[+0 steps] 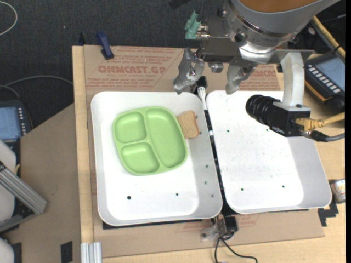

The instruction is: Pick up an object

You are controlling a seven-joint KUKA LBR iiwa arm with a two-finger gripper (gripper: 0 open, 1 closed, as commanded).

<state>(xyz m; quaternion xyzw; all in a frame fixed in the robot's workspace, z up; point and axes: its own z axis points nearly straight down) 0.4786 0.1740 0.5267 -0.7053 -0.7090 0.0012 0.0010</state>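
Note:
A green divided plate (149, 140) lies in the left white bin (109, 196). A tan cracker-like piece (189, 124) rests against the plate's right rim. My gripper (209, 84) hangs over the far edge of the bench, above the seam between the two bins. Its two fingers stand spread apart, with nothing between them. It is up and to the right of the tan piece, not touching it.
The right white bin (274, 174) has a black camera unit (270, 114) on a white bracket (293, 84) over its far part. A cardboard sheet (131, 64) lies under both bins. A blue clip (104, 44) sits at the far left corner.

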